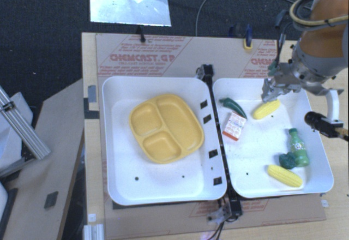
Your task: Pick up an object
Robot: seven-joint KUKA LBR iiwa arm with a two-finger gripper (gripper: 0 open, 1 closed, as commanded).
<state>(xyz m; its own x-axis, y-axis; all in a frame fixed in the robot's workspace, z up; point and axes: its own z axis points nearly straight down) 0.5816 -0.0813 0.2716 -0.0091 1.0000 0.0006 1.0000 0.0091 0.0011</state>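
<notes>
Camera view. The bench [136, 56] carries two shallow white bins side by side. The left bin [117, 141] holds one item, a yellow divided tray [165, 127], lying flat near the bin's centre and skewed to its walls. It is broad and low, a poor candidate for a two-finger pinch.

The right bin [256, 179] holds the loose items. A green pepper [234, 106] lies near the far left corner. A small red-and-white packet [234, 126] lies just beside it, toward the left wall. A yellow corn cob [266, 109] lies near the far edge, angled. A green bottle [297, 149] lies on its side near the right wall, and a second corn cob [284, 175] lies toward the near right corner, close by the bottle. The items are mostly apart, which leaves room for fingers to descend around any one of them.

The gripper [272, 91] hangs at the far edge of the right bin, directly over the far end of the first corn cob and close to it. Whether its fingers are spread or closed I cannot tell; the wrist housing masks them. No object is visibly lifted, and every item rests on a bin floor.

Judgement: the arm's position suggests the first corn cob is the intended target, and the pick is not yet accomplished. Risk: the cob is rounded and smooth, so an off-centre squeeze could roll it against the far wall.
</notes>
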